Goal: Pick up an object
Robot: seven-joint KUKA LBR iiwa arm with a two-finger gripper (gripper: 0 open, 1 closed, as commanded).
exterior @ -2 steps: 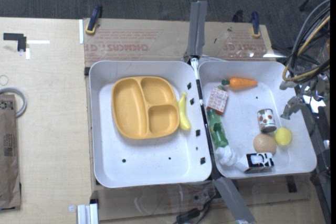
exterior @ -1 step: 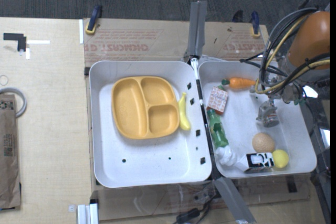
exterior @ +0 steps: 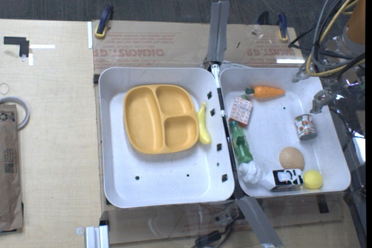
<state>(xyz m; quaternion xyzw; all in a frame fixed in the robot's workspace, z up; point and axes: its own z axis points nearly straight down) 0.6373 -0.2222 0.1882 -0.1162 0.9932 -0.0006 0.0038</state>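
Nearest the camera, in the front corner of the right bin (exterior: 340, 186), a yellow ball (exterior: 313, 179) lies just beside a black-and-white box (exterior: 288, 178). A tan ball (exterior: 291, 158) sits right behind the box. To their left, a green bottle (exterior: 240, 145) lies along the bin's left wall, with crumpled white wrapping (exterior: 250, 172) at its near end.

In the left bin (exterior: 168, 189), a yellow divided plate (exterior: 161, 119) rests flat towards the far side. A banana (exterior: 203, 125) lies against its right rim.

Farther back in the right bin, a small printed can (exterior: 305, 126) lies tilted near the right wall. A red-and-white packet (exterior: 241, 110) lies just beyond the bottle, and a carrot (exterior: 267, 92) lies at the far wall.

The gripper (exterior: 318, 103) hangs over the far right part of this bin, a little beyond the can and apart from it. Nothing shows in its grasp, and whether it is spread or pressed together cannot be told. Every object that could be picked lies in a bin.

On the desk (exterior: 52, 67) at the left edge lies a brown paper bag (exterior: 9, 165). Behind the bins, a sheet of cardboard (exterior: 151, 43) is held by a blue clamp (exterior: 104, 20).
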